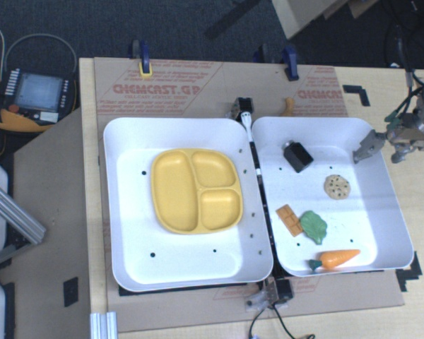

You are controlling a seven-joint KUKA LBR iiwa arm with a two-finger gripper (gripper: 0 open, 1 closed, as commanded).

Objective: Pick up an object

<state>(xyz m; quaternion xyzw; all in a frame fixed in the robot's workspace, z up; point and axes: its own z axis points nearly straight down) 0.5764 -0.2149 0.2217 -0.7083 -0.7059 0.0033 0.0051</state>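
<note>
Nearest the lens, an orange plastic carrot [338,258] is left unpicked in the right white bin [389,210], while the grey two-finger gripper [381,147], spread apart and unladen, is seen at that bin's upper right rim, so nothing is grasped yet

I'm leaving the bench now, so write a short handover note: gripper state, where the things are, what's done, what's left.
Gripper: at the right bin's far right edge, holding nothing.
Right bin: black block, round speckled cookie, orange wafer piece, green leafy toy, orange carrot.
Left bin: yellow divided plate.
Done: nothing picked up yet.
Left: choose an object, grasp and lift it.
</note>
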